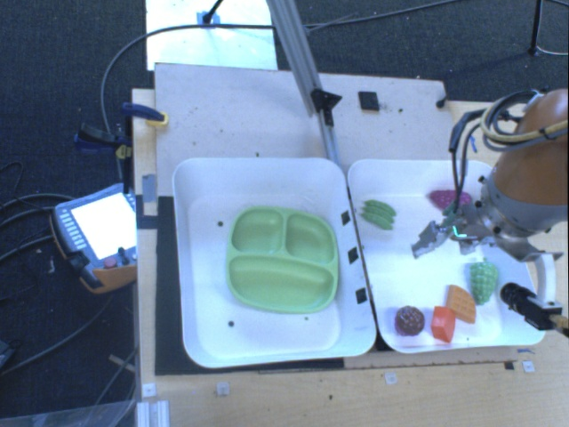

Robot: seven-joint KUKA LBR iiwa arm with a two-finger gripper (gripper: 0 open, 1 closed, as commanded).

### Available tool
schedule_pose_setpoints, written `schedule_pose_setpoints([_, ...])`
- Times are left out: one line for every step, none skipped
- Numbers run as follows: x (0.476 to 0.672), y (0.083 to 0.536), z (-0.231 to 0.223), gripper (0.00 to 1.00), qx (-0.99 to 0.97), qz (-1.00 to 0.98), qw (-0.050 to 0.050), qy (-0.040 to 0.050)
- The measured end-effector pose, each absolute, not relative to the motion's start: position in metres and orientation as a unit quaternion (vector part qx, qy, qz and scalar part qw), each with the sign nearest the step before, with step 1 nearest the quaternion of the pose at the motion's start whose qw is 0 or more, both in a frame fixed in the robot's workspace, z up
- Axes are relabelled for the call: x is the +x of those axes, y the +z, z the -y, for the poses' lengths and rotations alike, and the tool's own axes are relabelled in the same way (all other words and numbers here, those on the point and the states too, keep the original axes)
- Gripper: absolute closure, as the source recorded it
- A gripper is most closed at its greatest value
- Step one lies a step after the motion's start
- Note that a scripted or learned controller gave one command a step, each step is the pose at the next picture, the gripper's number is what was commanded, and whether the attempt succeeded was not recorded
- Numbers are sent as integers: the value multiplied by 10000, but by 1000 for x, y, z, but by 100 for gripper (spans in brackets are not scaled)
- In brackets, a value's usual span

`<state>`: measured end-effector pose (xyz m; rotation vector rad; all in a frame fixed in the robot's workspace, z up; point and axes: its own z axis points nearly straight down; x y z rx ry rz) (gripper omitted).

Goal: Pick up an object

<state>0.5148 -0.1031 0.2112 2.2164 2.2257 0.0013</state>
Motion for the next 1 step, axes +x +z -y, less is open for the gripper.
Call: schedule_pose_setpoints([515,212,103,0,7056,-7086,6,7])
